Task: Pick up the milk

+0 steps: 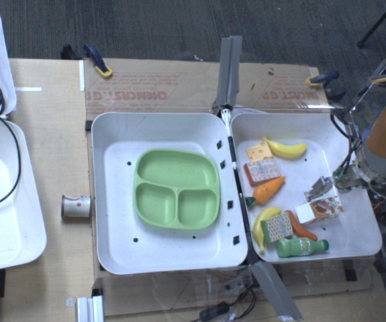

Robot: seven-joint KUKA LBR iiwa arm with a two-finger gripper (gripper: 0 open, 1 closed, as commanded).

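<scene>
While the arm (384,139) enters from the right edge of the frame, its orange band showing at centre right, the claw (319,188) sits low over the right side of the right bin (354,243), and whether it is open or closed cannot be told from this slanted view. Just below the claw, toward the lower right of that bin, lies the milk (320,210), a small white carton with a reddish label, tipped on its side; it is close to the claw, but a grip on it cannot be made out. Left of the milk are a carrot (268,190), a reddish box (262,172) and, higher up, a banana (286,149) beside a yellow cheese wedge (258,152). Along the bin's lower edge rest a green bottle (302,247), a second banana (262,224) and a small patterned block (278,227). At the frame's centre, the left bin (109,180) holds a green divided plate (177,188). A small can (76,206) lies on the worktop (52,113) just left of that bin.
</scene>
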